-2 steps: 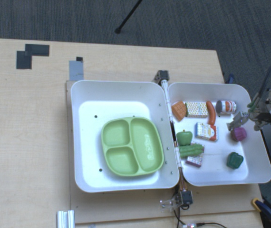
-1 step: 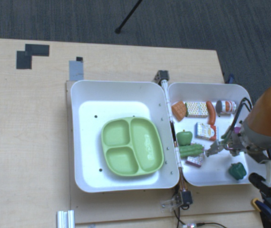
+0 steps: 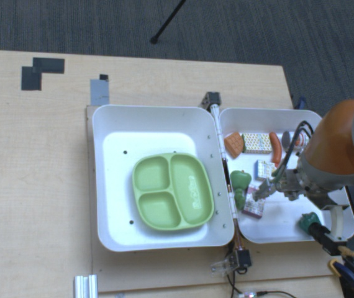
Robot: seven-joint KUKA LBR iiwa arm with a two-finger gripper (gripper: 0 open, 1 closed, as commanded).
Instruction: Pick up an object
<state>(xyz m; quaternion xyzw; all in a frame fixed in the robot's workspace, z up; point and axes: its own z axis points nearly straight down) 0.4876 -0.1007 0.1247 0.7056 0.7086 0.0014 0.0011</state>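
1. The gripper (image 3: 265,190) is seen low over the right bin (image 3: 276,228), reached in from the right; a small pink-and-white packet (image 3: 253,208) lies just below it.
2. Just left of it, a green pepper (image 3: 240,180) lies near the bin's left wall.
3. Just above it, a small box (image 3: 264,168) is seen; further up lie an orange piece (image 3: 233,144), a printed card (image 3: 257,142) and a red sausage (image 3: 276,148).
4. Well to its left, a green three-part tray (image 3: 172,192) lies in the left bin (image 3: 112,185).
5. To its lower right, a dark green thing (image 3: 308,220) is seen.

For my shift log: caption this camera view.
Gripper low in cluttered right white bin; green three-compartment plastic tray in left.
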